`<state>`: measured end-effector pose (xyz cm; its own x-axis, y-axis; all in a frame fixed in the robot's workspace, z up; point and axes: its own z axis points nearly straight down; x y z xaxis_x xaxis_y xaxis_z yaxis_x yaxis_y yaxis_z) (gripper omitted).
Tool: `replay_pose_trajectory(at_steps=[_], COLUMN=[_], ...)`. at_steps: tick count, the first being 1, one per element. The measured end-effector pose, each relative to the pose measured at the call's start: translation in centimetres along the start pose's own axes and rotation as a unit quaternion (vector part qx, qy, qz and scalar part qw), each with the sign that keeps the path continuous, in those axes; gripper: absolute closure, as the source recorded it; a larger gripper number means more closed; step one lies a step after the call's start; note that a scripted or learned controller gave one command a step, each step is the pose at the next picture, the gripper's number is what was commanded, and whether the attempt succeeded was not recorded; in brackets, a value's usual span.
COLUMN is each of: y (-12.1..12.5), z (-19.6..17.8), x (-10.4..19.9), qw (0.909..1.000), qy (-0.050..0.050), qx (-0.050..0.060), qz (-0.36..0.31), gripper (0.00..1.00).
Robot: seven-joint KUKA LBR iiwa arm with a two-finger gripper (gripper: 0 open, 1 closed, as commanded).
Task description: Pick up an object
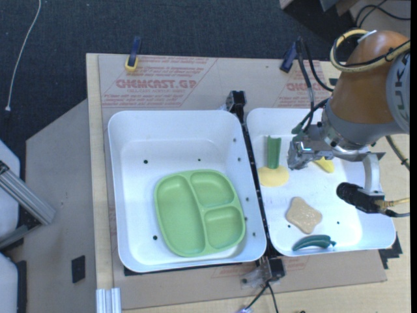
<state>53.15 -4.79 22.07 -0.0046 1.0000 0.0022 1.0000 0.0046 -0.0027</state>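
We noted the green divided plate (pixel 197 210) in the left bin (pixel 124 135). The right bin (pixel 365 237) held a tan piece (pixel 303 214), yellow piece (pixel 274 177) and green block (pixel 272 150). The pincer (pixel 301 154) hovered mid-right; clench state indeterminate. We judged centring over one piece before descent advisable.
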Motion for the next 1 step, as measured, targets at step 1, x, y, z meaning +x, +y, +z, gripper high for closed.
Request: replay_pose_trajectory(at_steps=[1], y=[0.61], z=[-0.90], x=[5.24], qw=[1.0000], qy=[-0.001], qx=[-0.003], qz=[-0.001], gripper=[1.00])
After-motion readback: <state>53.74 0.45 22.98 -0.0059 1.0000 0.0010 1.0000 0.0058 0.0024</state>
